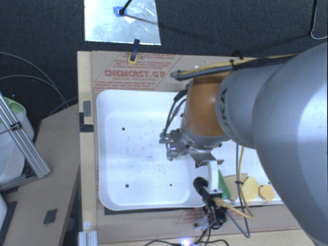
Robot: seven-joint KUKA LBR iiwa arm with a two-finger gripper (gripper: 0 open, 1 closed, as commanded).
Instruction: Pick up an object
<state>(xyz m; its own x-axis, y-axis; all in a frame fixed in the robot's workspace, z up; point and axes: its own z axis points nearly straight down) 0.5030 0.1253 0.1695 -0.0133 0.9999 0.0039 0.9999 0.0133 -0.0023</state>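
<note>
Arm (266, 111) reaches from the right, its orange band (205, 106) over the seam between the two white bins. Tool (177, 148) hangs above the left bin (118, 152); finger state cannot be told. Right bin (251, 163) is largely screened by the arm. Yellow foam-like pieces (254, 188) lie at its near edge, just beside a green object (224, 184) whose long axis runs roughly near-to-far. Bins rest on lettered cardboard (136, 70) on the tabletop (56, 152).

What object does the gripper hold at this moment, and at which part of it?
It cannot be told: the arm's wrist hides the gripper over the left bin, and no object is seen between fingers.
</note>
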